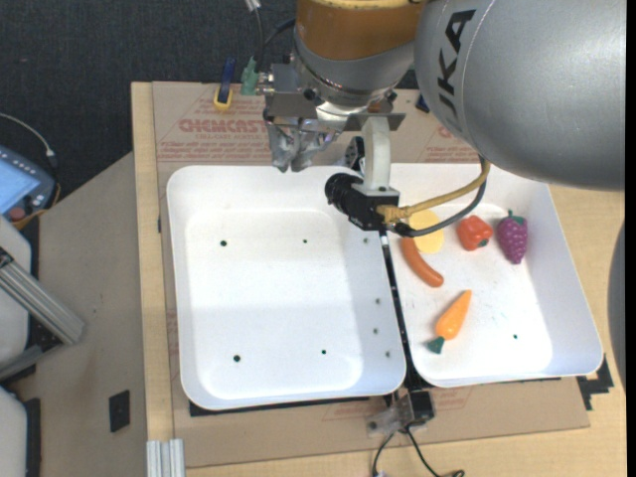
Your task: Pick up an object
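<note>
You've got four toy foods to choose from, all in the right bin (556,351): a carrot (452,318) out in the open middle of that bin's floor, a sausage (421,263) close to the bin's left wall, a red pepper (474,233) and a bunch of purple grapes (512,238) up near its far edge. A yellow piece (429,237) peeks out just beyond the sausage, too hidden to name. The left bin (199,296) is no help to you. Your gripper (295,153) hangs over the far edge of the left bin, well apart from every one of them, and whether it's spread or closed I can't tell from here; nothing visibly in it. The arm's grey bulk (527,68) sweeps in from the right, orange band (358,8) sitting above the wrist, tool pointing down. My call: go for the carrot, it has free space around it. Swing across the divider, line up across its narrow width, then drop straight down.
</note>
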You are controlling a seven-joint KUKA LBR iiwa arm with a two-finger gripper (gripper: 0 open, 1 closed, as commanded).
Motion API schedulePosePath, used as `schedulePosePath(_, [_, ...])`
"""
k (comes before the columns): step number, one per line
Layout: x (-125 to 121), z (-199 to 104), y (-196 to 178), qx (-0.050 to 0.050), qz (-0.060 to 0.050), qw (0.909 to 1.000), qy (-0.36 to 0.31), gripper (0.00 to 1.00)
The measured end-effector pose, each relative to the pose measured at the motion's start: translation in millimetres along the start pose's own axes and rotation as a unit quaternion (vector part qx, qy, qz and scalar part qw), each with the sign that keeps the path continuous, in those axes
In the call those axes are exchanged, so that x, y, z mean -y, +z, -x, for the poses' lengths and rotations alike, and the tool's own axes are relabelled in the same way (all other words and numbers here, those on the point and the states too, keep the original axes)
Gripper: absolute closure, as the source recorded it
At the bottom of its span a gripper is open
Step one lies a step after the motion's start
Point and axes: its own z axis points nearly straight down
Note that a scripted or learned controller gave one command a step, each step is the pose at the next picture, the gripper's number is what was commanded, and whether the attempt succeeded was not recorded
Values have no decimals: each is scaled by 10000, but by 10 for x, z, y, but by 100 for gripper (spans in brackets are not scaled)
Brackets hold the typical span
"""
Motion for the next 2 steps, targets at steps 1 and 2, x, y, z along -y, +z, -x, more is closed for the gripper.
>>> schedulePosePath(1, [189,-145,-1362,-35,64,10000,-6,100])
schedulePosePath(2, [189,-139,-1272,3,-18,10000,5,0])
